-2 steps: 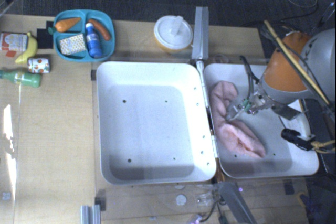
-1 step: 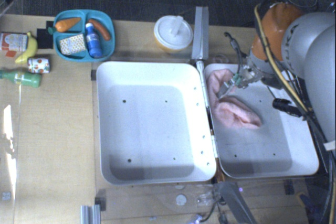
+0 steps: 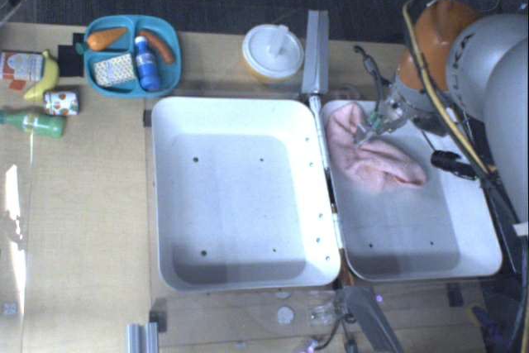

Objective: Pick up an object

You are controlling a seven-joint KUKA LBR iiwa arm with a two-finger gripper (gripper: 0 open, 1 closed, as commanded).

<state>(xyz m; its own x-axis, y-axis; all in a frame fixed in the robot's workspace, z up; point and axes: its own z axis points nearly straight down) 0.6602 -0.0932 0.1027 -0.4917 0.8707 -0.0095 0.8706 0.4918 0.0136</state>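
Note:
A crumpled pink cloth (image 3: 376,161) lies in the far half of the right bin (image 3: 430,252), close to the wall it shares with the left bin. My gripper (image 3: 372,128) comes down from the right and its tip is on the cloth's upper middle, against the fabric. The grey arm with its orange band (image 3: 438,33) rises behind it at the right edge. The cloth rests on the bin floor, with its far left part bunched up beside the gripper tip.
The left bin (image 3: 240,194) stands next to the right one. Behind the bins are a white lidded cup (image 3: 273,52) and a blue divided tray (image 3: 132,54) of toy food. Small toy items (image 3: 37,91) lie at far left.

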